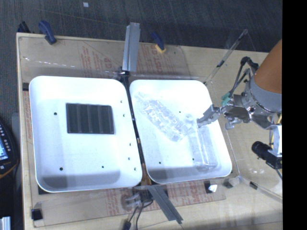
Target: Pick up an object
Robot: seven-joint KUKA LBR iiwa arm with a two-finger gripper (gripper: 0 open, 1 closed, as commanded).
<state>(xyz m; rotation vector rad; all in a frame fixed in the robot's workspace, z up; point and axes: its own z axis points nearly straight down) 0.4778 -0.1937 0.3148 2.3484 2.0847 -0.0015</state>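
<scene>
Two shallow white bins are sitting side by side on the counter (72, 202). The left bin (43, 171) is holding one dark rectangular panel (90, 119) with ribbed sections, lying flat well to the left of the gripper (205, 118). The right bin (158, 174) is holding two clear items. One is a crinkled transparent plastic bottle (160, 116), lying on its side at a slant, running from the upper left of that bin down toward the gripper. The other is a clear plastic tube-like container (204, 150), lying just below the gripper and running down along the bin's right wall.

The crinkled bottle is showing glossy, wrinkled reflections against the white floor and is hard to separate from the glare; its lower end is lying just left of the gripper tip. Whether the two are touching cannot be told.

One arm (268, 87) is reaching in from the right, grey with an orange band at the frame edge. Its gripper is extending over the right wall of the right bin, pointing left and slightly down. The opening of the gripper cannot be told at this resolution, and nothing is visibly sitting in its grasp.

Two blue clamps (48, 32) (157, 40) are standing along the far edge of the counter, up and left of the gripper. One grey metal bar (130, 47) is rising above the seam between the bins.
</scene>
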